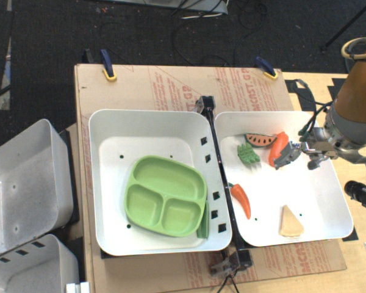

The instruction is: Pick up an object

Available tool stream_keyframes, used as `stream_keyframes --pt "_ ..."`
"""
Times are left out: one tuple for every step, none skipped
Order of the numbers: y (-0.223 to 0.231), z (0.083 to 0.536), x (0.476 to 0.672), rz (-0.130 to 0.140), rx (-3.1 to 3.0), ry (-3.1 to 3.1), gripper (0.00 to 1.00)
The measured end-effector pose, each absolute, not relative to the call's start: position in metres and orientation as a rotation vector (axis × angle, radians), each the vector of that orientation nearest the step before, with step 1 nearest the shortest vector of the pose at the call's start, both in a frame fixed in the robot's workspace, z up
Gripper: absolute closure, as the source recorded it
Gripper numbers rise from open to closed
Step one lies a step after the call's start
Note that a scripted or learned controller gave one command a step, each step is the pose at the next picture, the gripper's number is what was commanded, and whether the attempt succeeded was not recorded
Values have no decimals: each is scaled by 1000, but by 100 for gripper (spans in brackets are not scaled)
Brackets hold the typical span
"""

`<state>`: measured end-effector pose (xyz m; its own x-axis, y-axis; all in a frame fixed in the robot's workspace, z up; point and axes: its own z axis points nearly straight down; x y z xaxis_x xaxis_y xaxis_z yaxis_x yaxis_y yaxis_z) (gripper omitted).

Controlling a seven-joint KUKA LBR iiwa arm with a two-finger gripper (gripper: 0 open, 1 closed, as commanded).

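Two white bins sit side by side on the cardboard-topped bench, and the action is over the right bin (pixel 329 215). The left bin (pixel 104 163), well away from the gripper, carries a green divided plate (pixel 165 196). Around the gripper (pixel 285 157) it is crowded: a watermelon slice (pixel 260 140) lies just beyond it toward the bin's far wall, a leafy green piece (pixel 248 154) sits close on the side toward the divider, a red chilli (pixel 241 199) lies nearer the front by the divider, and a pale cheese wedge (pixel 290 221) rests well apart toward the front wall. The orange carrot (pixel 278 148), a smooth elongated piece lying at a slant, is right at the gripper's tip, touching or nearly so. The arm (pixel 354 105) reaches in from the right, wrist low over the bin, dark fingers angled down toward the carrot's lower end. Whether they are spread or closed cannot be told, nor whether they grip anything.
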<state>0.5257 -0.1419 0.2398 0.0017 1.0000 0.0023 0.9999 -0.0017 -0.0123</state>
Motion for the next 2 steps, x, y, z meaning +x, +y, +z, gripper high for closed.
stream_keyframes --pt "-142 246 528 0 -2220 -2222 0" --pt "-138 202 525 5 -2219 -2217 0"
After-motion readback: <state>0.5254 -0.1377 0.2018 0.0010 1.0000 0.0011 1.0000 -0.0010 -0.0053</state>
